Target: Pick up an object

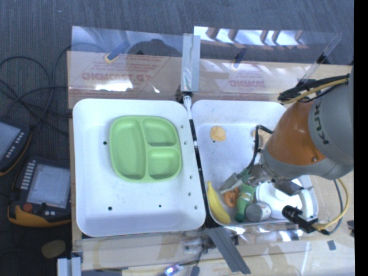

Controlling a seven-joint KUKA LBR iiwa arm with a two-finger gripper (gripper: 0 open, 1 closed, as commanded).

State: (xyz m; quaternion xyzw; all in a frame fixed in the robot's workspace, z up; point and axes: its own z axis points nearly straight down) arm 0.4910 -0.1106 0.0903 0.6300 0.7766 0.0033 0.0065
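Note:
My gripper [246,181] hangs low over the front of the right bin [236,115], under the grey arm with its orange band [290,140]. Directly below it lies a green bottle [245,195], with a small orange piece [230,198] to its left and a grey can [257,211] to its right. A yellow banana [216,203] lies along the bin's front left wall. The gripper is right over the bottle's top end; I cannot see whether it touches.
A round tan piece [217,133] sits alone in the back left of the right bin. A white object [290,200] lies at the front right. The left bin [92,200] holds a green divided plate [145,148]. Cables and a pendant lie left of the bench.

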